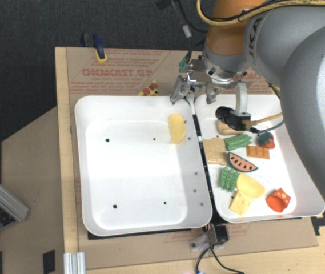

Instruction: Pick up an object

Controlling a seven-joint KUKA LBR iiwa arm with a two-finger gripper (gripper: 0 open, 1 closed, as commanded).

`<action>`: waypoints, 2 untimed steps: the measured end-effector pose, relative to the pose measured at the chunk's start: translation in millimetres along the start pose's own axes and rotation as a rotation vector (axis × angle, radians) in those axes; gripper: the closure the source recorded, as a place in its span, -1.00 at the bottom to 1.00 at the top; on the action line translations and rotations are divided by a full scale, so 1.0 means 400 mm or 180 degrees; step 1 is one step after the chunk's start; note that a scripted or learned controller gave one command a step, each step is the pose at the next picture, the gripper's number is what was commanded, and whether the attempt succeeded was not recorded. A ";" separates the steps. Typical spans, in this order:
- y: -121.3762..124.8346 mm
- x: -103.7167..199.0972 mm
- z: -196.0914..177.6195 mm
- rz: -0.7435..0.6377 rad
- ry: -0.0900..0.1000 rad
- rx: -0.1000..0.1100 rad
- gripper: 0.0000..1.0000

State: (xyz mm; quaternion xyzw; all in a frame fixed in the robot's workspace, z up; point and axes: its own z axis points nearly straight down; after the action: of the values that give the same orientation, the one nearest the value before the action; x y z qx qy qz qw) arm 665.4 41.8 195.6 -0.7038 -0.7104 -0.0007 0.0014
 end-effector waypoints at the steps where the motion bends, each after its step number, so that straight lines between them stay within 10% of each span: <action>1: 0.007 0.113 -0.302 0.0009 0.0000 -0.0049 -1.00; 2: 0.004 0.105 -0.308 0.0022 -0.0011 -0.0016 1.00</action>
State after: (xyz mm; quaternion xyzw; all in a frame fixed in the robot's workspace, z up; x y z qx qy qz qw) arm 667.0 83.6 319.0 -0.7062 -0.7080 -0.0013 -0.0017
